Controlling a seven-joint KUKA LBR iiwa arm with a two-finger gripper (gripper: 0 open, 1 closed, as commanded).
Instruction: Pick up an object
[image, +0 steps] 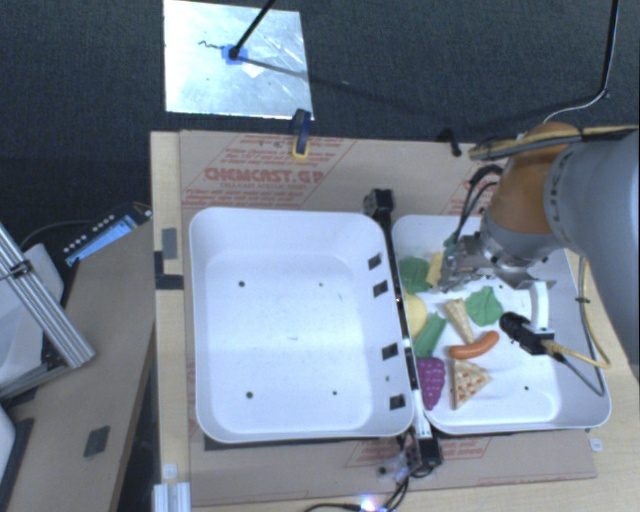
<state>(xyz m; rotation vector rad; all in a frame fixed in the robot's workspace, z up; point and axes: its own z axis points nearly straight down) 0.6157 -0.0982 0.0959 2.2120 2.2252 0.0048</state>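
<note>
The gripper (462, 268) hangs low over the right bin (575, 400), at the upper part of the toy-food pile; whether it is wide or narrow cannot be told. Right of centre in the frame lie a pale wedge (460, 320), a green leaf (486, 305), a sausage (473, 348), a pizza slice (467, 381) and purple grapes (431, 380). These look light, hard and smooth, so likely slippery; the sausage's middle seems the surest hold. The crowded neighbours and the bin divider (398, 320) hamper access.
</note>
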